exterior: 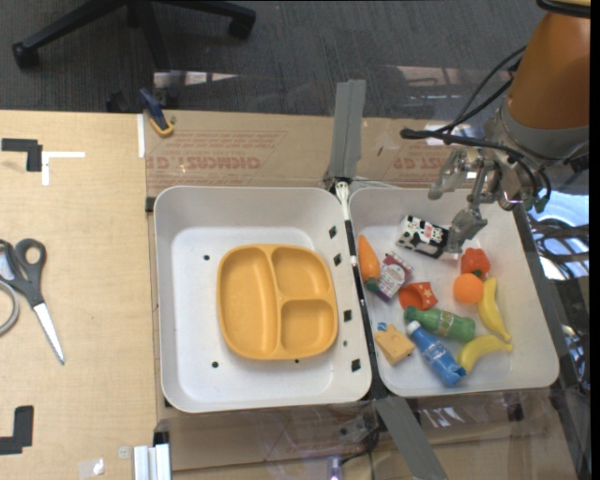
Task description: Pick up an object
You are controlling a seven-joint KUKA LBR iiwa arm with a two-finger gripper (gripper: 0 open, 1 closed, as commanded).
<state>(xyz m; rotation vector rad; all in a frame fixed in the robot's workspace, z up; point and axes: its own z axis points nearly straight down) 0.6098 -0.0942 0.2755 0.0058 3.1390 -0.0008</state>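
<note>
Camera view. The grey arm with the orange band (561,66) enters from the right and carries the claw (466,220) above the rear of the right shallow white bin (534,375). One finger (466,228) hangs just above the small black-and-white patterned box (423,236); whether the fingers are apart or together cannot be told, and nothing shows between them.

Candidate objects all lie in the right bin: the patterned box at the rear, an orange carrot-shaped toy (368,257) against the left wall, a purple foil packet (390,277), a red pepper-shaped toy (474,261), a round orange fruit toy (468,288), two yellow banana toys (491,307) and (485,350), a green plastic bottle (443,324), a blue plastic bottle (437,355) and a tan wedge-shaped block (395,346).

Procedure for the step in hand, as a judgement: the box is the nearest target and stands apart from its neighbours. Centre the claw over it, align the fingers across its narrow side, descend until they straddle it, then close and lift straight up. Avoid the crowded front cluster, where bottles and bananas touch and a finger may land on a neighbour.

The left shallow white bin (173,281) holds a yellow three-compartment plastic plate (277,302). Both bins rest on a light wooden tabletop (75,234) backed by brown cardboard (234,150). Grey-handled scissors (34,291) lie at the left. Beyond is dark carpet (309,47) with the black base of an office chair (131,19)
</note>
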